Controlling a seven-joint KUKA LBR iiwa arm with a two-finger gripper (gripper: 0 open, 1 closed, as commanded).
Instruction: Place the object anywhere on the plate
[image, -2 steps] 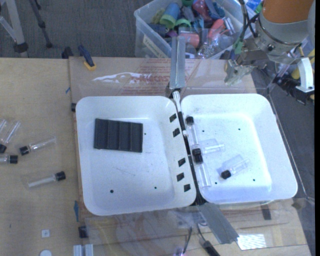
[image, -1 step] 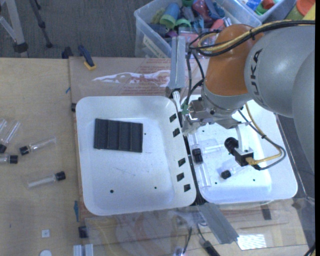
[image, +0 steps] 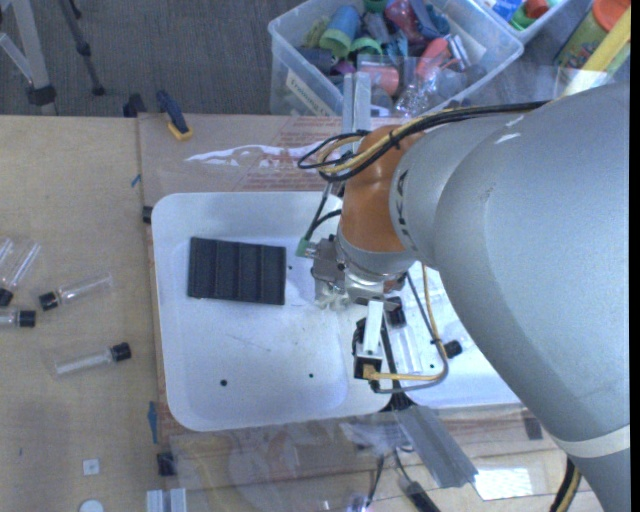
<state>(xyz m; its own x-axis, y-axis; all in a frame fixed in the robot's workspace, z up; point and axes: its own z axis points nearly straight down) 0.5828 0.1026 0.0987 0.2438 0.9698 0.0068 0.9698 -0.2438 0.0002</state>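
Closest to the lens, bulky grey robot arm (image: 520, 230) with an orange band above the wrist, reaching in from the right and covering much of the right-hand shallow white bin (image: 480, 385). At its end, two-finger gripper (image: 328, 292), pointing down at the right edge of the left-hand shallow white bin (image: 250, 350), close to the seam between the two bins; cannot tell whether clenched or released, nor whether grasping anything. Well to the left of the gripper, in the upper left part of the left-hand bin, flat black ribbed rectangular plate (image: 237, 271), lying level on the bin floor and apart from every wall. Lower down on the same floor, two tiny dark specks (image: 224, 381), too small to identify. Cannot pick out the object to be placed with any certainty. Outside the bins, on the tan wooden bench (image: 70, 200) at left, several small clear vials with black caps (image: 78, 291), lying on their sides and scattered apart. Near the bench's far edge, small blue clamp (image: 174, 115). Beyond the bench, clear plastic tub (image: 300, 70), heaped with mixed colourful plastic pieces (image: 390, 40) in green, blue, pink and red.
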